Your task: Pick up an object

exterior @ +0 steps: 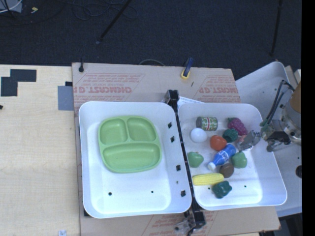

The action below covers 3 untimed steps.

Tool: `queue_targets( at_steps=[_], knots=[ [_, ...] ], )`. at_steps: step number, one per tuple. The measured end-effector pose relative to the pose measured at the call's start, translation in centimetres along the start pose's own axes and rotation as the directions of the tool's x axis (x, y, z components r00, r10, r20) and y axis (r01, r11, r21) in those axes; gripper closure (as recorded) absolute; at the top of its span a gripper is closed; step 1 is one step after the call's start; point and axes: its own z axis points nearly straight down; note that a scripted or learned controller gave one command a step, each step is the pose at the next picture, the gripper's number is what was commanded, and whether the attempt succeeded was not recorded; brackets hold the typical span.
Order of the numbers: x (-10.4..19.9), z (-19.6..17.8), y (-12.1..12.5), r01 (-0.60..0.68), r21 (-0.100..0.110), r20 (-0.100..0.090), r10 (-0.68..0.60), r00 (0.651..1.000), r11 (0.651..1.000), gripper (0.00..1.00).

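Leftward first: green plate [130, 144] with 3 compartments, lying flat in the left bin [93, 195], probably parked there as a drop-off spot rather than as something to grab.

Across the divider, in the right bin [268, 193], a loose cluster of small toys, likely bunched together so that any reach meets something. Green pepper [195, 159] and white ball [198, 134] nearest the divider. Can [206, 123] on its side toward the far wall. Corn [207, 179] lying flat along the near side, with a dark green piece [221, 189] just beside it. Orange tomato [218, 142] touching the blue bottle [224, 156], itself lying tilted among its neighbours and so awkward to grip cleanly.

Farther right, end effector [250, 141] down low inside the bin, just beside a teal piece [230, 134] and near a purple piece [237, 126]. Cannot tell how far open. Nothing seen held in it.

Judged an approach, with the pick not yet made; crowding around any target a likely cause of a miss.
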Motion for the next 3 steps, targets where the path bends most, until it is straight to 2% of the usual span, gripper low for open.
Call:
queue_targets(
  at_steps=[1, 2, 3],
  knots=[
    [0.0, -0.5, 0.2, 0.001, -0.01, 0.002, -0.001, 1.0, 1.0, 0.0],
    [0.5, 4.0, 0.8, 0.004, -0.006, 0.0, -0.004, 1.0, 1.0, 0.0],
    [-0.1, 9.0, 0.2, 0.002, -0.006, 0.001, -0.002, 1.0, 1.0, 0.0]
  ],
)
